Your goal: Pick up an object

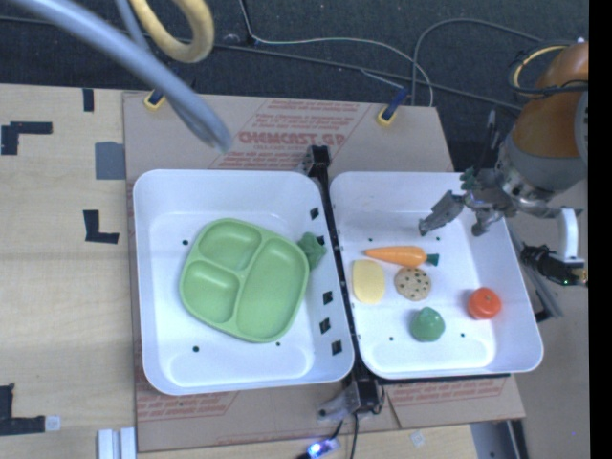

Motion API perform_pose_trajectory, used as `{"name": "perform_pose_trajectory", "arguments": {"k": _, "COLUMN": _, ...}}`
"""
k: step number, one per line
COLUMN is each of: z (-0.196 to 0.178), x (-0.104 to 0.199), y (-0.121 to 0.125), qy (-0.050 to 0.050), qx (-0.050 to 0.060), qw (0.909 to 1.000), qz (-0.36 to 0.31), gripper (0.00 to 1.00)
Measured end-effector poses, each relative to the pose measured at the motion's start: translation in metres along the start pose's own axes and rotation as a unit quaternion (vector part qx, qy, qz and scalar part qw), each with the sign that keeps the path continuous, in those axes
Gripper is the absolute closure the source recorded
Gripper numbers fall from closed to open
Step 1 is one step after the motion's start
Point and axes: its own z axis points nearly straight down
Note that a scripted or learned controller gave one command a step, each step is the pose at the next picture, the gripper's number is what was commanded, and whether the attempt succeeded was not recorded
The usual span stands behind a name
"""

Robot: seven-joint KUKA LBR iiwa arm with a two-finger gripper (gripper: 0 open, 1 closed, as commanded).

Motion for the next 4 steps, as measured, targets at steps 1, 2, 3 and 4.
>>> {"name": "perform_pose_trajectory", "arguments": {"k": 1, "z": -0.008, "x": 0.000, "y": 0.003, "qy": -0.001, "qx": -0.007, "qw": 1.0000, "qz": -0.002, "gripper": 0.00}}
{"name": "perform_pose_trajectory", "arguments": {"k": 2, "z": 0.038, "x": -0.003, "y": -0.001, "qy": -0.002, "qx": -0.005, "qw": 1.0000, "qz": -0.001, "gripper": 0.00}}
{"name": "perform_pose_trajectory", "arguments": {"k": 3, "z": 0.081, "x": -0.005, "y": -0.003, "qy": -0.002, "qx": -0.005, "qw": 1.0000, "qz": -0.002, "gripper": 0.00}}
{"name": "perform_pose_trajectory", "arguments": {"k": 4, "z": 0.128, "x": -0.004, "y": -0.002, "qy": -0.002, "qx": -0.007, "qw": 1.0000, "qz": -0.002, "gripper": 0.00}}
